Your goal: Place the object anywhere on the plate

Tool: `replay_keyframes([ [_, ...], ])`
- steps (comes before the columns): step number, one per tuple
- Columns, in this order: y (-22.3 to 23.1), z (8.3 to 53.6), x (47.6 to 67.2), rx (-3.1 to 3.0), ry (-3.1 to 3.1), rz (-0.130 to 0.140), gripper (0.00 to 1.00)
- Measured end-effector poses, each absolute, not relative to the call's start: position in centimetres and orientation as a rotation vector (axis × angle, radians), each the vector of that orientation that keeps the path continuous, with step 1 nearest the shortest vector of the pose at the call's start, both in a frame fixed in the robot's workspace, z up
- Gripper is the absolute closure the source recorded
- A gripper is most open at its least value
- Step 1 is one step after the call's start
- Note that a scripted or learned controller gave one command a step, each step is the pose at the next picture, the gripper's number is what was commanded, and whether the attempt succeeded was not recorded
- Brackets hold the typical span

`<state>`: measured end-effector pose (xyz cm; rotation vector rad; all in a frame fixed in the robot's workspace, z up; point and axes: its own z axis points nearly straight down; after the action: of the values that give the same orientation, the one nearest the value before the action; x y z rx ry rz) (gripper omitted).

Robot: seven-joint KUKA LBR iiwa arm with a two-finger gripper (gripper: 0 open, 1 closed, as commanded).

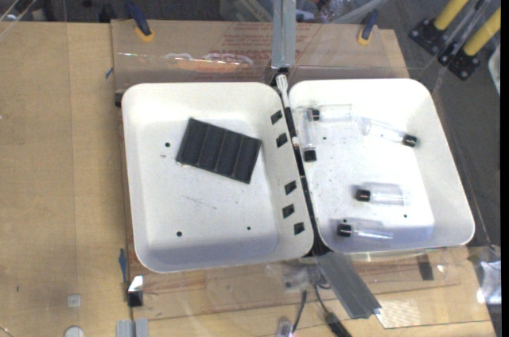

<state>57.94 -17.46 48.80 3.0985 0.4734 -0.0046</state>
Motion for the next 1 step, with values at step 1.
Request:
replay_keyframes([
  [1, -17.42, 48.78, 57.95, 3.099, 0.474, -0.005, 0.0],
])
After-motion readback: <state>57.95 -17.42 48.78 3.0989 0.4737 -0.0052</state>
